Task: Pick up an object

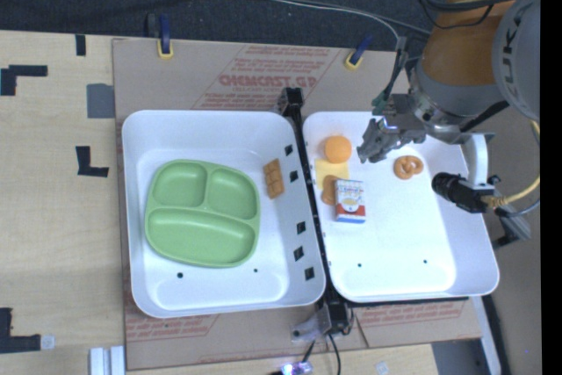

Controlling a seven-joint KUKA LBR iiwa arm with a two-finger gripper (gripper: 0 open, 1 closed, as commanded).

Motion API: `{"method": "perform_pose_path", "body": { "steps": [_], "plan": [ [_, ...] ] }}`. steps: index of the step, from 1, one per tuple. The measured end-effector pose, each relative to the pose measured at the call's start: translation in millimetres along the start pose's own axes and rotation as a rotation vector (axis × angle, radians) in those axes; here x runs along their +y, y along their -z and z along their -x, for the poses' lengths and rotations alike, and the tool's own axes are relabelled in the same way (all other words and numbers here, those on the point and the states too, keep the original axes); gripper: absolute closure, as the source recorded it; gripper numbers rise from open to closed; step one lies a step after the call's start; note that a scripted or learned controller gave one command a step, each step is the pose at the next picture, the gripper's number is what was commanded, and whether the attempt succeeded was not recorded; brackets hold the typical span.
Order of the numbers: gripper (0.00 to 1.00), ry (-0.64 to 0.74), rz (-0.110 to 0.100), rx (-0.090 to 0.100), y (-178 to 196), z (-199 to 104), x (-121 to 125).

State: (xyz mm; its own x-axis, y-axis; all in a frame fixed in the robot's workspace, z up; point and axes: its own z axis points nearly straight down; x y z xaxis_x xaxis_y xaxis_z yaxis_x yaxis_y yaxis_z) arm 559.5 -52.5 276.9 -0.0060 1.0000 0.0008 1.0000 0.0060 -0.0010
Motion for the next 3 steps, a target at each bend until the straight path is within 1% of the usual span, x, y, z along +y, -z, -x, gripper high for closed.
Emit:
{"method": "perform_pose_path", "body": {
  "steps": [1, 2, 3],
  "plan": [
    [1.0, 0.001, 0.0, 0.0, -4, -54, 16],
    [1.0, 0.0, 0.0, -0.001, -16, -107, 40],
    [1.0, -0.001, 0.0, -0.001, -30, -148, 56]
  ]
}}
